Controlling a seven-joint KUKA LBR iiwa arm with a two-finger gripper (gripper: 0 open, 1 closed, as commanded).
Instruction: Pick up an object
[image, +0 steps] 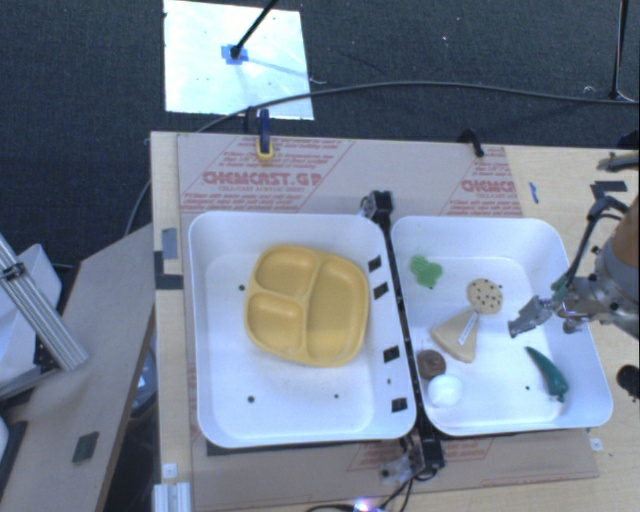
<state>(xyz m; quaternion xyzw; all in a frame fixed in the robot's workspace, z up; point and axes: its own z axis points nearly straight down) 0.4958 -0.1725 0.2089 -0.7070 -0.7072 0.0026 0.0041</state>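
- While you look down on the bench, you see the grey two-finger gripper (527, 318) reaching in from the right edge, over the right part of the right shallow white bin (580, 255).
- Its jaws are too small and blurred for you to judge; you cannot tell whether they stand apart or together, and nothing shows between them.
- Its tip hangs over bare bin floor, just right of the cream wedge-shaped piece (456, 336) and just above the dark green pepper-shaped toy (549, 372); you cannot tell whether it touches the floor.
- That green pepper lies slantwise near the bin's right wall, apart from the tip.
- A tan round cookie-like disc with dark dots (485, 295) sits on a pale stem that runs down to the cream wedge, left of the gripper.
- Further left you find a small bright green leafy-shaped piece (426, 270) near the bin's upper left corner.
- At the lower left of the same bin, a small brown round piece (431, 362) lies just above a white ball-shaped object (444, 390); the two look touching or nearly so.
- Your left shallow white bin (215, 400) carries a yellow plastic divided plate with three compartments (307, 303), lying flat near its middle.
- Both bins rest on a cardboard-coloured sheet printed with red lettering (340, 165), which covers the bench top.
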